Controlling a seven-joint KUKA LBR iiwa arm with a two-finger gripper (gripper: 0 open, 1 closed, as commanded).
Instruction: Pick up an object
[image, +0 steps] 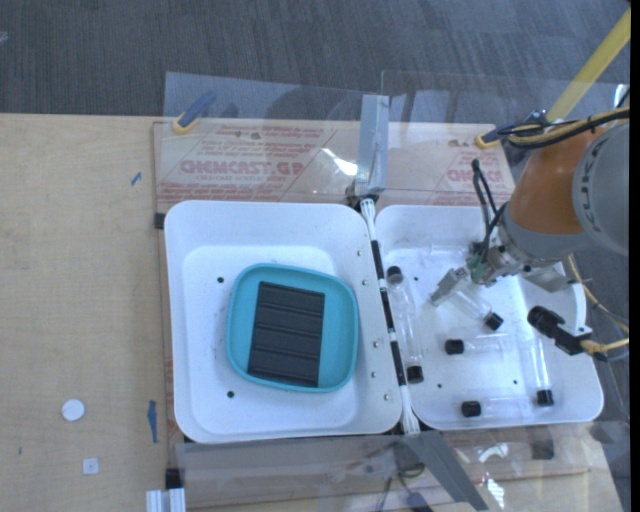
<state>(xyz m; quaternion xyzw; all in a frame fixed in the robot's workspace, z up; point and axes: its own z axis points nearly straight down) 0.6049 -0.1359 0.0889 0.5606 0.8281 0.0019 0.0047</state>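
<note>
1. The table (70, 250) is pale wood and carries two shallow white bins side by side, with a grey divider (385, 300) running between them as the landmark.
2. The left bin (190, 240) lies just left of the divider and holds a teal tray (240, 300) with rounded corners.
3. A dark ribbed block (288, 333) lies flat inside the teal tray, well left of the divider and touching nothing else in that bin.
4. The right bin (570, 400) lies just right of the divider and holds several clear tubes with black caps.
5. One clear tube (400, 310) lies lengthwise just beside the divider, its black cap at the far end.
6. Another tube (540, 360) lies near the right wall of the right bin, far from the divider.
7. Small black caps (455, 347) are scattered across the floor of the right bin, between the divider and the right wall.
8. The arm (560, 190), grey with an orange band, reaches in from the right, well away from the divider.
9. The gripper (448, 285) hangs low over the right bin, right of the divider, pointing towards it.
10. I cannot tell how far apart the jaws stand, nor whether anything is between them.
</note>
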